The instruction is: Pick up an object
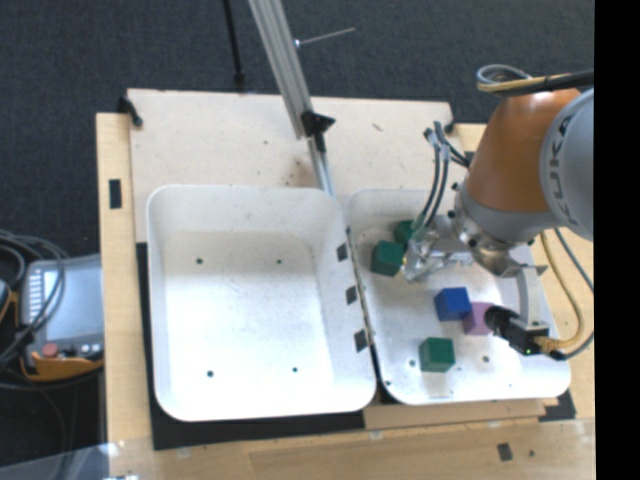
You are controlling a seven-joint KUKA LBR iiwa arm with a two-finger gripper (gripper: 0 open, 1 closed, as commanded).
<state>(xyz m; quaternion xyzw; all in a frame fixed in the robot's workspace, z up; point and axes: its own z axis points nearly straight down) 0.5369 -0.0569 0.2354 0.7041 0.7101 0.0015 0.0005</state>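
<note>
My gripper (418, 261) reaches down into the right bin (470, 388) near its upper left part. A dark green block (387, 258) lies right beside the gripper on its left, touching or nearly touching it. A second green piece (404, 231) shows just above that block, partly hidden by the gripper. A blue block (453, 303) sits below and to the right of the gripper, with a purple block (479, 318) against its right side. Another green block (437, 353) rests near the bin's front.
The left bin (250, 298) adjoins the right one along a shared rim (355, 288). A slanted metal pole (290, 78) rises from behind the bins. The arm's orange band and grey body (520, 178) hang over the right bin's far right part.
</note>
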